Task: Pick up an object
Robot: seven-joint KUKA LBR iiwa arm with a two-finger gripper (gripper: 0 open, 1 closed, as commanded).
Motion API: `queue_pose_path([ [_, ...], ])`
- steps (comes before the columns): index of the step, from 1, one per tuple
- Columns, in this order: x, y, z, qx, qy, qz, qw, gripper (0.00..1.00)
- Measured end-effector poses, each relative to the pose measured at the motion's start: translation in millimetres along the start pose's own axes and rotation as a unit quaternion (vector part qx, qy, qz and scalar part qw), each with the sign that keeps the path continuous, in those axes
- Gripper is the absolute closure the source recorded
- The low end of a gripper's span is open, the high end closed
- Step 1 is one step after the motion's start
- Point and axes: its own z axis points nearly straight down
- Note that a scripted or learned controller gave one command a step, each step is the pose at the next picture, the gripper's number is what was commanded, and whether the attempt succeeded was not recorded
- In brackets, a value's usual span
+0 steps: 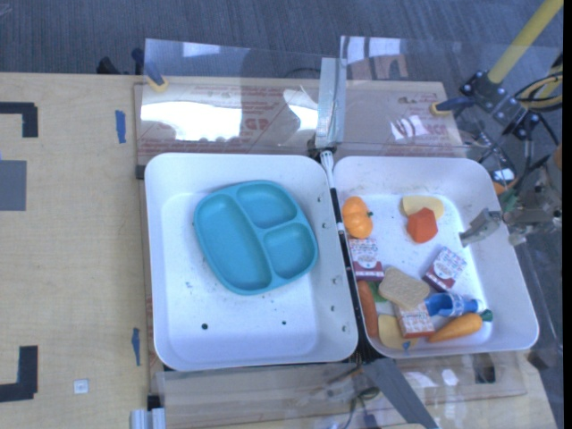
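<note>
From my seat I see two white bins side by side; the left bin (170,329) holds a blue divided plate (256,236), lying flat near its middle. The right bin (514,315) carries all the small toy food: an orange pumpkin-like piece (357,216) against its left wall; a pale yellow slice (423,206) touching a red-orange piece (422,227) toward the far side; two small printed cartons (365,259) (445,268); a tan slice of bread (404,287); a blue bottle (450,306) lying beside a carrot (457,327) at the near edge.

The gripper (487,224) sits at the right rim of the right bin, over bare white floor, apart from every object; whether it is spread or pressed together I cannot tell, since it reads as a grey blur against the arm's cabling. Nothing appears to be in it.

I judge the pick as not yet begun. The near pile is crowded, with bread, carton, bottle and carrot touching or overlapping, so a descent there risks a glancing, shoving contact; the red-orange piece is the better target, being closest and clear on its near side. I would centre over it and come straight down.
</note>
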Motion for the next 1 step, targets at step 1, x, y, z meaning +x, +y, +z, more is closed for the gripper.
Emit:
queue_pose_path([
  [1,17.3,10.8,93.0,0.003,0.001,-0.023,0.9997,0.0],
])
